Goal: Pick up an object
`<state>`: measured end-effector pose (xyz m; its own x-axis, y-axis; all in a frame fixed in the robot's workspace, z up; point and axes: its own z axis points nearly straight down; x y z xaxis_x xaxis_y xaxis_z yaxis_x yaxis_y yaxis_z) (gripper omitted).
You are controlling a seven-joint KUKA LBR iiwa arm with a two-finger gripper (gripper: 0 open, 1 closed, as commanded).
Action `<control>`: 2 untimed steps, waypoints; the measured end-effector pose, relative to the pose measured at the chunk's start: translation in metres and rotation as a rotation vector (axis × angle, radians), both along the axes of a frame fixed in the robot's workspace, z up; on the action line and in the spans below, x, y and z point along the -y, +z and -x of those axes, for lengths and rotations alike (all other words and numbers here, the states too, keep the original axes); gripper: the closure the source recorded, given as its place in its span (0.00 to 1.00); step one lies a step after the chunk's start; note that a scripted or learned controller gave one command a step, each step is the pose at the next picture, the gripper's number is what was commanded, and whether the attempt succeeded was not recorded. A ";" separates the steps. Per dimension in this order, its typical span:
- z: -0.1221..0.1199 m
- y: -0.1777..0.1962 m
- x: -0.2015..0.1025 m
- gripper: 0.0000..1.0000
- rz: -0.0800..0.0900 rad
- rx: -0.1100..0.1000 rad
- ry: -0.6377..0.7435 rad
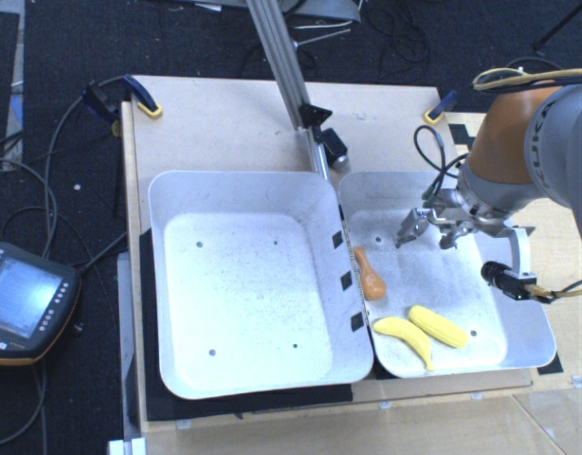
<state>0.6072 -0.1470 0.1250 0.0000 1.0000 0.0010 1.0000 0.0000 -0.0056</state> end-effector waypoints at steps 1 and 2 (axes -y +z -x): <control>0.001 -0.031 -0.001 0.00 0.001 0.003 0.000; 0.000 -0.019 0.000 1.00 0.001 0.006 0.000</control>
